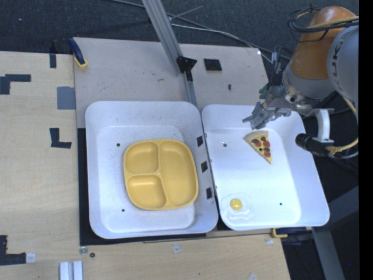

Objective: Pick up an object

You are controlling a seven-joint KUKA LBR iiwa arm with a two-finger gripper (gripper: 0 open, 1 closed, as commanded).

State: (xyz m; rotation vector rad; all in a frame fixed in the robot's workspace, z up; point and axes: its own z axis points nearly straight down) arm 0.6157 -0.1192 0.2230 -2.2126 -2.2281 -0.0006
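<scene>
A toy pizza slice point(260, 144) lies flat in the upper part of the right bin point(291, 179). A toy fried egg point(236, 207) rests near that bin's front edge. My gripper point(257, 119) hangs over the bin's back edge, just above and left of the pizza slice, apart from it. Nothing shows between its fingers. A yellow divided plate point(159, 174) sits in the middle of the left bin point(105, 156).
The grey arm with its orange band point(317, 45) comes in from the upper right. A slanted metal pole point(166, 31) stands behind the bins. A black cable with a white connector point(320, 134) runs along the right bin's right side.
</scene>
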